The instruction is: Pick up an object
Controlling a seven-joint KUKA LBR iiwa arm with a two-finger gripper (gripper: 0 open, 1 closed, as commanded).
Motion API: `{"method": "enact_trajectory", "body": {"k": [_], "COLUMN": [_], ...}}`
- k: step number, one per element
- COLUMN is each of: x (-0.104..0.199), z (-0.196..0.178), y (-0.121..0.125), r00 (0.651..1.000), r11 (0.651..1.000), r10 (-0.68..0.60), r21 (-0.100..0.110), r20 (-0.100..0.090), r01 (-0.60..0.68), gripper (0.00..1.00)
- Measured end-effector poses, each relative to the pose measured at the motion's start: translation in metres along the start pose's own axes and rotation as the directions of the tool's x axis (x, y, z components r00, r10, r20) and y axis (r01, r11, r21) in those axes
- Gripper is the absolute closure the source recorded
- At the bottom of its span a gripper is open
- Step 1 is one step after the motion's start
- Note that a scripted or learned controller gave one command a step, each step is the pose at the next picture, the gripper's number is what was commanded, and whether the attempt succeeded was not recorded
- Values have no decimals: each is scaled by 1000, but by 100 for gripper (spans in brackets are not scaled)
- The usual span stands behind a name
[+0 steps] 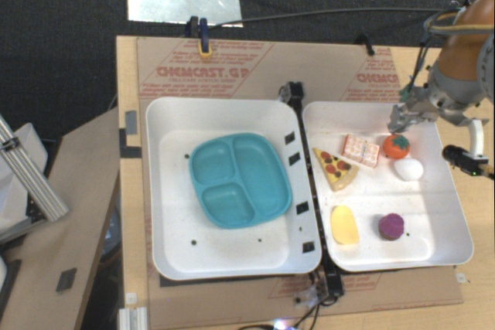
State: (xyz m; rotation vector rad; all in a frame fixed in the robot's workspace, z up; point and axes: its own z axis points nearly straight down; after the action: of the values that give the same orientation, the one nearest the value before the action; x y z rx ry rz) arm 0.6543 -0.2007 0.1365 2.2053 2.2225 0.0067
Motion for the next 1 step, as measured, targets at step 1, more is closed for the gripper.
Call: {"method": "enact_trajectory", "body": {"k": [1], "x": [3], "z": [-46], "y": [6], "r00": [1000], "r11": [1000], "r10": [2], "r21": [3], "r20": [-3], "r01": [-2], "gripper": [100]}}
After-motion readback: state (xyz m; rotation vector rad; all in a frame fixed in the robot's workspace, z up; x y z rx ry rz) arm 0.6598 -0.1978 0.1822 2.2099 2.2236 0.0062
